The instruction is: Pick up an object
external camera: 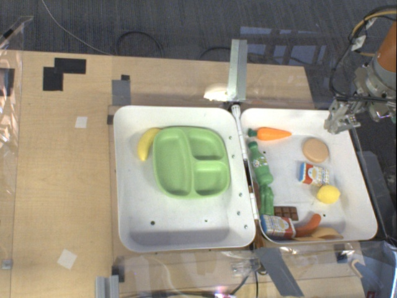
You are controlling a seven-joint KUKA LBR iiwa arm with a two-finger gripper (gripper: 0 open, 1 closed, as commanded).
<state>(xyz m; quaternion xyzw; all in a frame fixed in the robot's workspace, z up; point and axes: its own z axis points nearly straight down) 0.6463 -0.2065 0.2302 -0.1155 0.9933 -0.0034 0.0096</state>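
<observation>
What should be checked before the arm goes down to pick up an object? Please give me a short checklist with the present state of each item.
1. Gripper carries nothing: ok, it hangs over the right bin's upper right corner.
2. Finger opening: cannot tell.
3. Objects available in the right bin: ok, carrot, lemon, round bun.
4. Nearest target free to grasp: ok, the bun lies apart from its neighbours.
5. Lower corner crowded: not ok, items touch there.
</observation>
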